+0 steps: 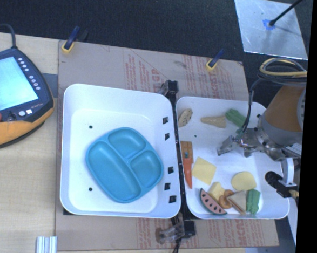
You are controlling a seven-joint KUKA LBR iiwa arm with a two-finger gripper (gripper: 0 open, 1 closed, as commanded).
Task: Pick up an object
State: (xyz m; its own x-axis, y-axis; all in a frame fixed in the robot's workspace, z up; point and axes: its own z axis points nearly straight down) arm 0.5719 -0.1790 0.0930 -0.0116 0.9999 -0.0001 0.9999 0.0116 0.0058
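Camera view puts my hand [228,146] over the right bin [282,216]; whether it is spread, I cannot tell. Nearest lies the yellow cheese slice [203,171]. I should drop straight, centred, clear of the carrot [187,171].

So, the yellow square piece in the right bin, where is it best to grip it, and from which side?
The yellow square piece lies flat, so probably come straight down and pinch two opposite edges. Its upper and right edges face bare bin floor; the carrot lies close on its left, so avoid that side.
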